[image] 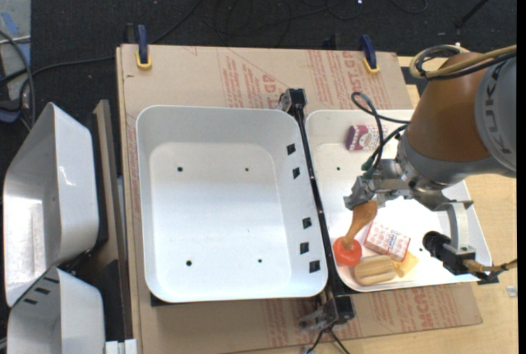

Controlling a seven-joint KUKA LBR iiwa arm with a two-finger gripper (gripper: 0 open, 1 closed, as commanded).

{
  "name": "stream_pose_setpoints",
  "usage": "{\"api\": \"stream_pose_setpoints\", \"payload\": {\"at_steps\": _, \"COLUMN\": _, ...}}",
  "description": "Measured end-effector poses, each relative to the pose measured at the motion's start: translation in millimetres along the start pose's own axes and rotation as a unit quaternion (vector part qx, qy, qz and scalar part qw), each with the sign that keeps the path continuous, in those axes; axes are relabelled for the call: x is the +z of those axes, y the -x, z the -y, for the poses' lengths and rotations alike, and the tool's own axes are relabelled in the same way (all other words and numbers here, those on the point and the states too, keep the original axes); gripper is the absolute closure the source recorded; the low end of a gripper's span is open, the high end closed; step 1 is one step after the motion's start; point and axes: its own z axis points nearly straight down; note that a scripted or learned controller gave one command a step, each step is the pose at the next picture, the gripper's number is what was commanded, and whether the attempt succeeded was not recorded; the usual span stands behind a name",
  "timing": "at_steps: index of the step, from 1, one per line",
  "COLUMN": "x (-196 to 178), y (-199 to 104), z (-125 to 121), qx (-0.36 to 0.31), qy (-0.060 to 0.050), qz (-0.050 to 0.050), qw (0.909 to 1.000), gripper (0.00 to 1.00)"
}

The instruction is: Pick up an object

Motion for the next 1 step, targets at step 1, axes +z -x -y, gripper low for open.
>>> {"api": "stream_pose_setpoints", "payload": {"at_steps": 1, "x": 4.2, "y": -81.9, "z": -35.0, "qx": -0.002, "qy": 0.000, "qz": -0.001, "qw": 1.0000, "gripper": 1.00}}
